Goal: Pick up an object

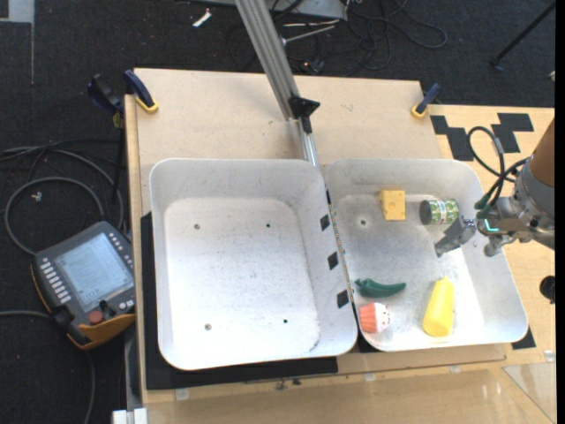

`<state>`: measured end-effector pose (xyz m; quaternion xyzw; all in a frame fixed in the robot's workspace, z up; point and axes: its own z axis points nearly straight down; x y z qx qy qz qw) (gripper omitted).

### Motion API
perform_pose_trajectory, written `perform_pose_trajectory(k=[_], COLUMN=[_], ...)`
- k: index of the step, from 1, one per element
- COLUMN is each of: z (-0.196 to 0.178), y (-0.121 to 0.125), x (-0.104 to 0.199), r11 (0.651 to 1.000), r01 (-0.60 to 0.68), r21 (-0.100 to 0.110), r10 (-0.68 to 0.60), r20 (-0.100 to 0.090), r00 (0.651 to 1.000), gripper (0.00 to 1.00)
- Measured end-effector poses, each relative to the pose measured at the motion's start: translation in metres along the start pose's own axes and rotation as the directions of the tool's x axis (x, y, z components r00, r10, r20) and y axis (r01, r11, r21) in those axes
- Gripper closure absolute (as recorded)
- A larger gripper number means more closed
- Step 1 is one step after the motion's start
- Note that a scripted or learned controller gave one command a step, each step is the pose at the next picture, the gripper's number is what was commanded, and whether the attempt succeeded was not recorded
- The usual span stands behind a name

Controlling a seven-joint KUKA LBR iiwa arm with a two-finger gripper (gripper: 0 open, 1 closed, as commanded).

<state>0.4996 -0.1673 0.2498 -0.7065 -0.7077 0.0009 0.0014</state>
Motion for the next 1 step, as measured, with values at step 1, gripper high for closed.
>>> perform_pose_trajectory(k=[1], z=[-0.0017], y=[0.0007], x=[0.0000], r11=[1.000], r01=[-0.001], r21=[-0.004], r10=[0.001], r20=[0.001], r00=[1.000], gripper=[0.00])
